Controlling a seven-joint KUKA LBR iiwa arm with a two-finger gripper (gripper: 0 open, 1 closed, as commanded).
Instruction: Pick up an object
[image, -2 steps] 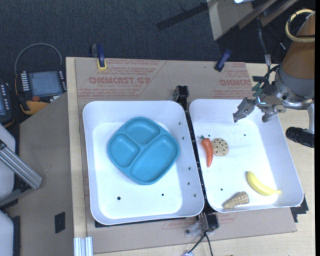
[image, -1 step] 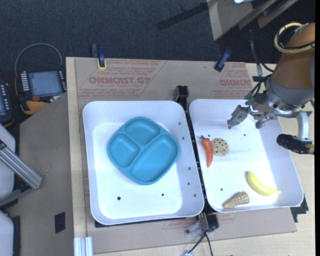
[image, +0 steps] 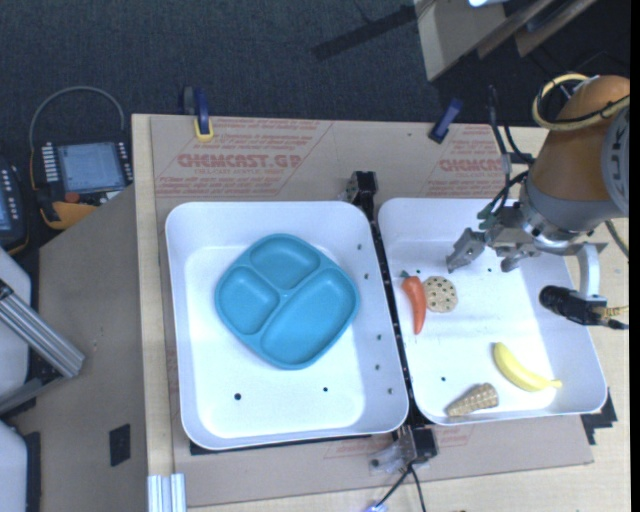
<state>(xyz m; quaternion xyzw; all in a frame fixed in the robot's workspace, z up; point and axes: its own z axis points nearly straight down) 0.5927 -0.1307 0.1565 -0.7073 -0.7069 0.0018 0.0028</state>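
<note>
From the camera view, the gripper (image: 487, 252) hangs over the upper part of the right bin (image: 590, 395) with its fingers spread apart and nothing between them — a released claw, above bare white floor. The pickable things lie below and to its left: a carrot (image: 414, 302) close beside the divider between the two bins, a round cookie (image: 439, 293) touching or just beside the carrot, a banana (image: 522, 368) nearer the bin's front right, and an ice-cream cone (image: 473, 400) near the front wall. The left bin (image: 190, 300) bears a blue divided plate (image: 287, 299), well apart from the arm. The likeliest trouble, as I judge it, is the carrot and cookie pair — a descent aimed between them could nudge both and close on neither, or pinch the flat cookie's edge so it slips out. The carrot's nearness to the bin wall could also block one finger. The curved banana may roll out of a closing grasp.
</note>
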